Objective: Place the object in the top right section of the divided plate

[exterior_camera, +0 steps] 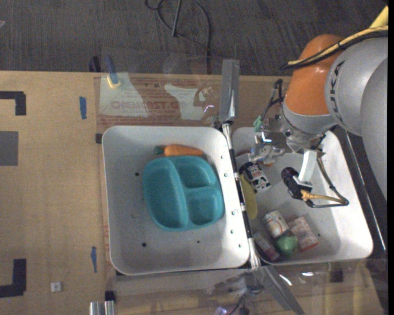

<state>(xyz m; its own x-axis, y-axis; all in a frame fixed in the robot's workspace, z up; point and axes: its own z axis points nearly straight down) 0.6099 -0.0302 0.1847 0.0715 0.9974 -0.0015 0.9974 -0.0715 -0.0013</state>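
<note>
A pale tan wooden desk [49, 203] is seen from above, marked with black tape corners [16, 101] and short strips of blue tape [82, 107]. Beyond its far edge, dark grey carpeted floor [74, 31] is crossed by thin black cables [178, 18].

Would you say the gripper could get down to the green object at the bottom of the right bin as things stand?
Probably yes, though tightly. The gripper hangs over the same bin's upper left, and nothing lies on top of the green object. Small packages crowd against it, leaving little room for the fingers.
</note>
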